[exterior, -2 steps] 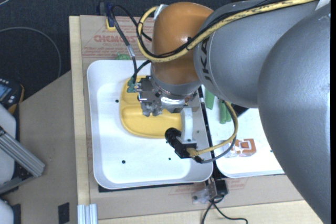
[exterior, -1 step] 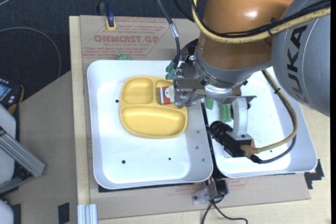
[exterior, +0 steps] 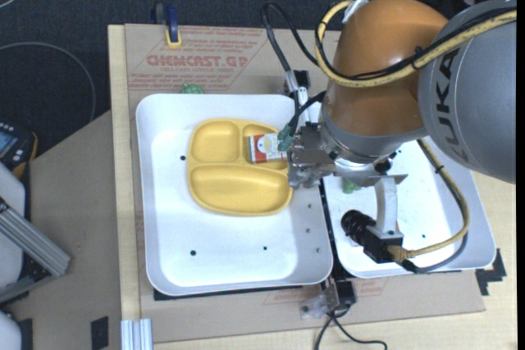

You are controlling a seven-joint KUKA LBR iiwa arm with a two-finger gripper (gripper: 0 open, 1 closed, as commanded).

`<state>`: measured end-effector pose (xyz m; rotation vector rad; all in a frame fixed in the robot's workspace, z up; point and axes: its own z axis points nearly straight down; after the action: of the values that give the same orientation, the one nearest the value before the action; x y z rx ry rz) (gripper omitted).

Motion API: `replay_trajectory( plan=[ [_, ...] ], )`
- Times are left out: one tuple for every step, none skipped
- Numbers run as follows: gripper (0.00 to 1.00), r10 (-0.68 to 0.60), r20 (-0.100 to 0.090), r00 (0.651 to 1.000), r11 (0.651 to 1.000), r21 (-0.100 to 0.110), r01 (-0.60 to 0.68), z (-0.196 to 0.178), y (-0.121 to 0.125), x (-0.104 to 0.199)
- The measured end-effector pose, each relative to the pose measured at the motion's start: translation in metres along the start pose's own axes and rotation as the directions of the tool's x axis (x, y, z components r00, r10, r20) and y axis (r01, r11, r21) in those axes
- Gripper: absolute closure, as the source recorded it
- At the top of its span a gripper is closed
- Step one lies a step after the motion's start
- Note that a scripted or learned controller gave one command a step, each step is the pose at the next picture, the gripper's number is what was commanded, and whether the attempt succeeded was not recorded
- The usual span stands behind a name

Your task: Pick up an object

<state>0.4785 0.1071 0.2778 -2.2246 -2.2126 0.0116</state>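
Collision is your first worry. The gripper (exterior: pixel 302 158) sits low by the wall the two bins share, just beside the rim of the yellow plate (exterior: pixel 238 191). The wrist hides its tips, so you cannot tell whether it is apart or together, or whether it has anything.

The likely target, a small red-and-white packet (exterior: pixel 263 147), lies just beside the gripper, in the plate's small compartment on that side. It looks flat and light, so I judge a closing grip could skid over it. The grip could also catch the plate's rim, dragging or tipping the whole plate. The bin wall so near leaves little room for a sideways correction.

The plate has three compartments: two small ones toward the counter's (exterior: pixel 205 53) far edge and one large one toward its near edge. Apart from the packet, they look bare. The plate rests in the far half of the left bin (exterior: pixel 221 254). The right bin (exterior: pixel 451 238), under the arm, shows a small green scrap (exterior: pixel 351 186) near the shared wall.
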Motion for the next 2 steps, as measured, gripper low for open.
replay_trajectory(
  plan=[
    [0.00,-0.004,-0.002,1.000,1.000,-0.007,0.004,-0.003,0.001,0.003],
    [1.00,-0.004,-0.003,1.000,1.000,-0.009,0.004,-0.013,0.001,0.003]
  ],
)
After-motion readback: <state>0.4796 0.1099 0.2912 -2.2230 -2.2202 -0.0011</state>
